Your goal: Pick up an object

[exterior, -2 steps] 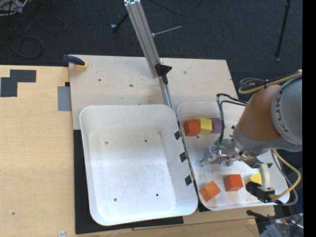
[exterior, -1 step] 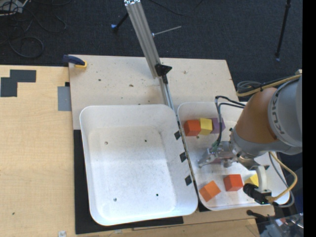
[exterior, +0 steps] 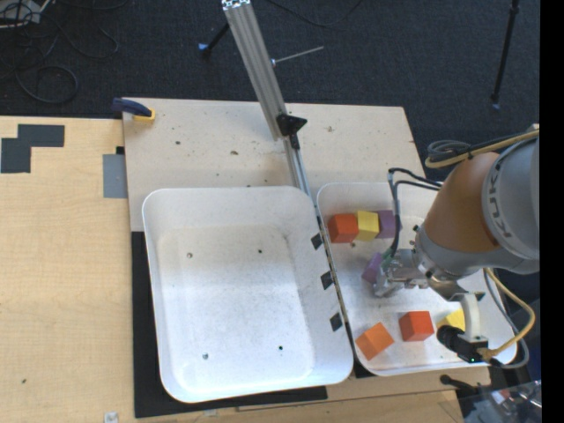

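The gripper (exterior: 388, 282) is down in the right bin (exterior: 414, 364), right at a purple block (exterior: 374, 268). Whether it is grasped, I cannot tell. The grasping step seems underway; next comes a clean lift.

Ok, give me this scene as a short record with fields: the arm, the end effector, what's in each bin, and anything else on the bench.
arm: grey with an orange band, reaching in from the right over the right bin
end effector: low in the right bin, at a purple block
right bin contents: red block, yellow block, purple block beside it, orange block, red block in front, yellow piece
left bin: speckled white floor
bench: blue-and-yellow clamp, slanted aluminium rail
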